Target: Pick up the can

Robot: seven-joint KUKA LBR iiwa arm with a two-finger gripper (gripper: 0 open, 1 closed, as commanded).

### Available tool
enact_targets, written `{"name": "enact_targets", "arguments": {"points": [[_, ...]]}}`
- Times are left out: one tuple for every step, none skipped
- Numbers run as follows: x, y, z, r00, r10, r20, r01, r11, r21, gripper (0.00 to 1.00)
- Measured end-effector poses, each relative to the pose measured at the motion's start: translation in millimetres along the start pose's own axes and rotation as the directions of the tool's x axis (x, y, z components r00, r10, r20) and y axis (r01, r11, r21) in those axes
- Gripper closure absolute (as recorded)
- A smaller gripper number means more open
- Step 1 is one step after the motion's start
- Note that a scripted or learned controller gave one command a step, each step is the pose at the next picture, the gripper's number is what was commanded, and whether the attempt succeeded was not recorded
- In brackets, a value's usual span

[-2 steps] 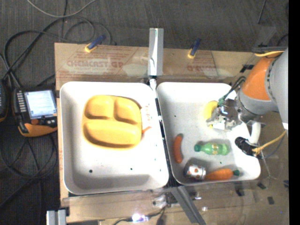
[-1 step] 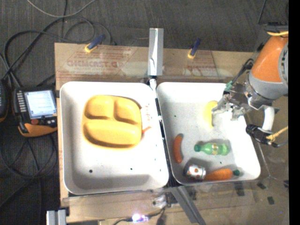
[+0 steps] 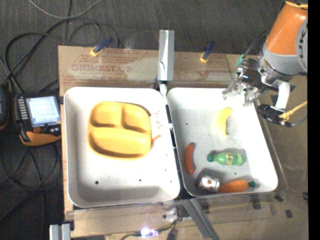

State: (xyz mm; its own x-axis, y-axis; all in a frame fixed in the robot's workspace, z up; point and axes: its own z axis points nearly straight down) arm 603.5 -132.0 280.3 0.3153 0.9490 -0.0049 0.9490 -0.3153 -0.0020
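Observation:
The can [image 3: 208,183] is small and silver with a red label. It lies on its side near the front edge of the right bin [image 3: 260,134], touching a carrot [image 3: 235,186]. My gripper [image 3: 239,95] hangs over the bin's far right corner, well away from the can. Its fingers point down and stand apart, with nothing between them.
The right bin also holds a green bottle [image 3: 227,158], a yellow banana [image 3: 225,120] and a red sausage [image 3: 190,158]. The left bin [image 3: 75,149] holds a yellow divided tray [image 3: 120,129]. A metal post [image 3: 165,56] stands behind the seam between the bins.

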Motion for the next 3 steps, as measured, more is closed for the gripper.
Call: {"name": "enact_targets", "arguments": {"points": [[41,-9,59,1.0,0.008,0.0,-0.008,1.0,0.002,1.0],[84,-38,72,0.986,-0.167,-0.002,0.167,0.986,0.003,1.0],[110,4,46,0.991,-0.132,-0.002,0.132,0.991,0.0,1.0]]}}
